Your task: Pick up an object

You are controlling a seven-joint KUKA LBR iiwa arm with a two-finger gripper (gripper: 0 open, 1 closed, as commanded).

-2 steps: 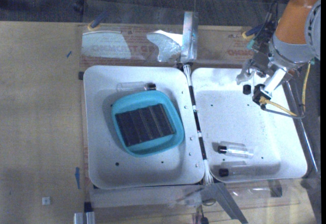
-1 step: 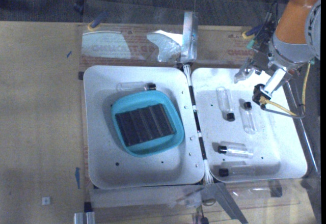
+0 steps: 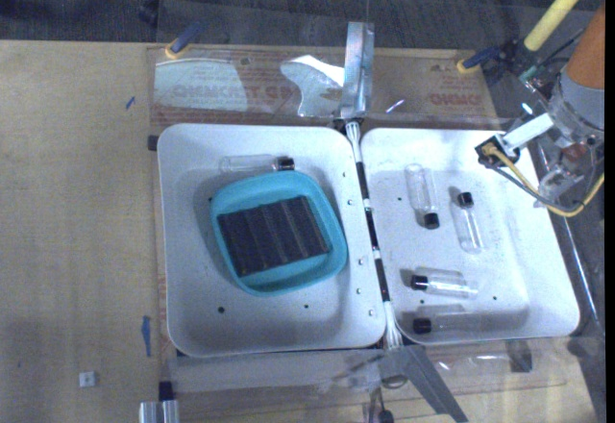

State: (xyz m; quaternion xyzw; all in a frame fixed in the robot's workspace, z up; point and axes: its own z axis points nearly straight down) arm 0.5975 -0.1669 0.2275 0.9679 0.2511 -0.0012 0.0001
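Note:
The left bin (image 3: 183,248) holds a blue tray (image 3: 330,219) with a dark ridged insert (image 3: 272,234), and a clear vial with a black cap (image 3: 252,163) lies behind it. Several clear black-capped vials lie in the right bin (image 3: 524,262): two (image 3: 419,190) (image 3: 467,222) stand side by side near the middle, one (image 3: 440,284) lies lower down, and one (image 3: 450,321) rests by the front wall. My gripper (image 3: 565,166) hangs over the right bin's far right edge, apart from all the vials, with yellow cable looping around it.
A metal divider post (image 3: 357,70) stands behind the seam between the bins. Clear plastic sheeting (image 3: 240,85) covers the bench at the back. A yellow-padded bar (image 3: 557,12) and clamps sit at the back right, close to the arm.

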